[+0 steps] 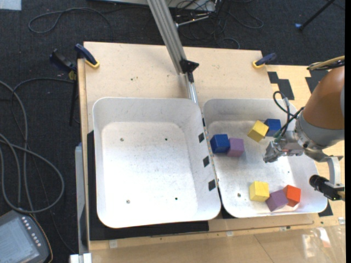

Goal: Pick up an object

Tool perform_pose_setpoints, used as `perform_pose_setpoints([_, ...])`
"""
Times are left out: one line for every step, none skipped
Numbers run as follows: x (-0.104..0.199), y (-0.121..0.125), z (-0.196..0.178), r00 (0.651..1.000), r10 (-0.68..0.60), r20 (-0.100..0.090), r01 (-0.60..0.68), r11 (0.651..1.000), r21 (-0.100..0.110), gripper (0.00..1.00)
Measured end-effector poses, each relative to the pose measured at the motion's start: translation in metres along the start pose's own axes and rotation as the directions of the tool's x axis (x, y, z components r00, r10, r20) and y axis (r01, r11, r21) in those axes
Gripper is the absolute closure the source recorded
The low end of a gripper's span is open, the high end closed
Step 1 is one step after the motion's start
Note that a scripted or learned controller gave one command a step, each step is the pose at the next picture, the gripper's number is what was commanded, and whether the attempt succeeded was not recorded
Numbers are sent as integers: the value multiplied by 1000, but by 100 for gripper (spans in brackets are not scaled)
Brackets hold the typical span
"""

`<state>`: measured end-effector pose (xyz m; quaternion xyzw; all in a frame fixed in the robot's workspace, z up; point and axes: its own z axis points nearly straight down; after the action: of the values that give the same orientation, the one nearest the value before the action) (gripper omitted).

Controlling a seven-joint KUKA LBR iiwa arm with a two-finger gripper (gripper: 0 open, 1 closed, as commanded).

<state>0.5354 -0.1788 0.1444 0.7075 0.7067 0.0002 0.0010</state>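
The right bin (236, 109) holds several small blocks. A blue cube (220, 143) touches a purple cube (236, 147) near the bin's left side. A yellow block (258, 131) and a blue block (272, 126) lie further back. At the front sit a yellow cube (259, 190), a purple block (276, 199) and an orange cube (293, 195). My gripper (272, 154) hangs over the right side of this bin, below the back yellow and blue blocks, with nothing visible between its fingers.
The left bin (145, 160) stands beside the right one, its shared wall carrying black markers. A metal pole (167, 29) slants down to the bins' back edge. Clamps (88, 56) sit at the board's back corners. Cables lie on the dark floor.
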Motion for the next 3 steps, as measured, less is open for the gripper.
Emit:
perform_pose_setpoints([-6, -5, -58, 1000, 0, 2, 0, 1000, -5, 100])
perform_pose_setpoints([-7, -4, -79, 1000, -3, 1, 3, 1000, -3, 100])
perform_pose_setpoints([46, 19, -91, 1000, -9, -1, 9, 1000, -2, 100])
